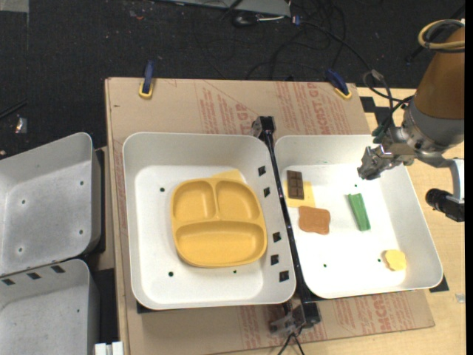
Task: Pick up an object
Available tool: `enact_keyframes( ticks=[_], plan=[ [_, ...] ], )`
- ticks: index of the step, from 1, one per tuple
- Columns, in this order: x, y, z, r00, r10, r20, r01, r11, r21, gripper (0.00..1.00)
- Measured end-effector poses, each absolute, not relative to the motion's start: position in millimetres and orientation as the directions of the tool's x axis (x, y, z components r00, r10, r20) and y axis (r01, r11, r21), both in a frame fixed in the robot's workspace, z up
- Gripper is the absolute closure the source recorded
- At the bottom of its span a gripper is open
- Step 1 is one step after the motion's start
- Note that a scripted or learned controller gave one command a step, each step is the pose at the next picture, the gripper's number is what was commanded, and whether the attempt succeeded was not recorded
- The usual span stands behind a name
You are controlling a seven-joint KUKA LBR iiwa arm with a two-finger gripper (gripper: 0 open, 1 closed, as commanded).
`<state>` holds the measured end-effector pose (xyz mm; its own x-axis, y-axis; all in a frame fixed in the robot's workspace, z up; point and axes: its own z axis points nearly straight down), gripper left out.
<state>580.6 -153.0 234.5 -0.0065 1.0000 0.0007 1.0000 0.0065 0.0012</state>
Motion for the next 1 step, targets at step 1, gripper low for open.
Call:
enact_keyframes(
  ticks=[1],
  plan=[
    [590.1,-103.4,234.8,-0.007,1.000,0.001,1.000,0.007,0.001,1.00]
  ],
)
